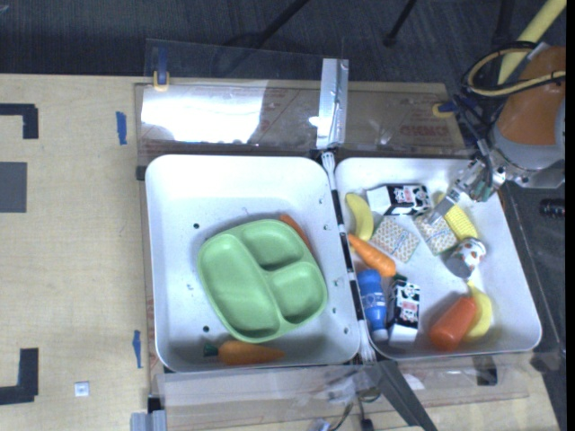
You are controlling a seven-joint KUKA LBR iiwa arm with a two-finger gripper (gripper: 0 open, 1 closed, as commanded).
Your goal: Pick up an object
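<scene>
Lowest in view, a carrot point(250, 352) lies at the left bin's point(171, 241) front edge beside a green divided plate point(260, 278). Claw point(446, 206) hangs over the right bin point(517, 277), touching a patterned packet point(437, 233) beside a corn cob point(462, 223); claw opening cannot be determined.

Bright, even overhead light falls on the pale wooden desk point(72, 268). Strong glare whitens the clear plastic sheet point(207, 115) behind the two shallow white bins point(171, 187). Shadows are soft and short. The picture is slightly soft and grainy throughout.
</scene>
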